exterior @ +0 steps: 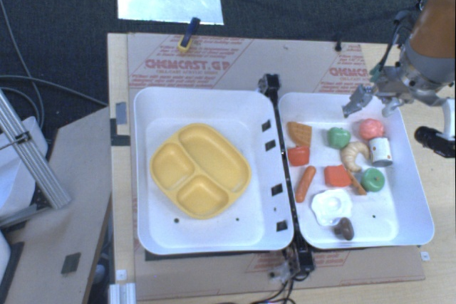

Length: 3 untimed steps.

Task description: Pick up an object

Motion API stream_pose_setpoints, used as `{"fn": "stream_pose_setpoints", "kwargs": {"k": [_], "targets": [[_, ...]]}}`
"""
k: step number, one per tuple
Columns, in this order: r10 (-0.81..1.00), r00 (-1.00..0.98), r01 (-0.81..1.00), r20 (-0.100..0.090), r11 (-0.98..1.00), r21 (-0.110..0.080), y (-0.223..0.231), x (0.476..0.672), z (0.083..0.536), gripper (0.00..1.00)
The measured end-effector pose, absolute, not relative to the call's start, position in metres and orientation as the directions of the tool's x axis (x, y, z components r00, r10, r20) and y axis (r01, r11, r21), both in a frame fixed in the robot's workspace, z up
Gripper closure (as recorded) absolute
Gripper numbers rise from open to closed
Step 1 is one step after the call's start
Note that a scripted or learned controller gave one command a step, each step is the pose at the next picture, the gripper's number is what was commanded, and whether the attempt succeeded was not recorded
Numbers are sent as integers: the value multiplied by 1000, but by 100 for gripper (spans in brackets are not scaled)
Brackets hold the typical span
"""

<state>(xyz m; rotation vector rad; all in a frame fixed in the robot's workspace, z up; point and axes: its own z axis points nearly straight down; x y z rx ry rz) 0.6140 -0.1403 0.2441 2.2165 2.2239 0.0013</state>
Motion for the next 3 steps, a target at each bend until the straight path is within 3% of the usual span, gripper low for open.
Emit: {"fn": "stream_pose_setpoints", "kwargs": {"k": [1, 2, 3], "targets": [[1000, -2, 1000, -1, 2, 7, -130, 626, 82, 0], [1000, -4, 1000, -1, 4, 7, -131, 627, 97, 100], [1000, -11, 1000, 2, 11, 9, -57, 615, 191, 100]]}}
